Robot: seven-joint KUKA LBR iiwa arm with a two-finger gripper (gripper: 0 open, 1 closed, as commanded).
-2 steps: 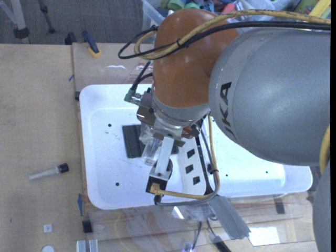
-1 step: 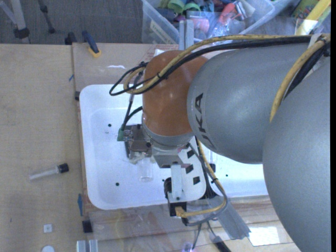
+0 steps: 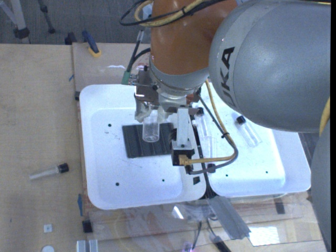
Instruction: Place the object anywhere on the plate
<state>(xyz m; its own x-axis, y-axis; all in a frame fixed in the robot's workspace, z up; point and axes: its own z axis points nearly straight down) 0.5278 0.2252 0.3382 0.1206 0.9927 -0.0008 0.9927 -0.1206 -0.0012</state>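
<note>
Tool (image 3: 150, 121) over left bin (image 3: 100, 188), vial (image 3: 151, 130) pinched between its fingers | vial hangs right above dark plate (image 3: 137, 143) | carry done, release left.

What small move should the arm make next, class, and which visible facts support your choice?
Probably a short lowering, then release. The clear vial hangs upright under the gripper, directly above the dark plate in the left bin. It already looks centred over the plate, so no sideways shift seems needed.
</note>
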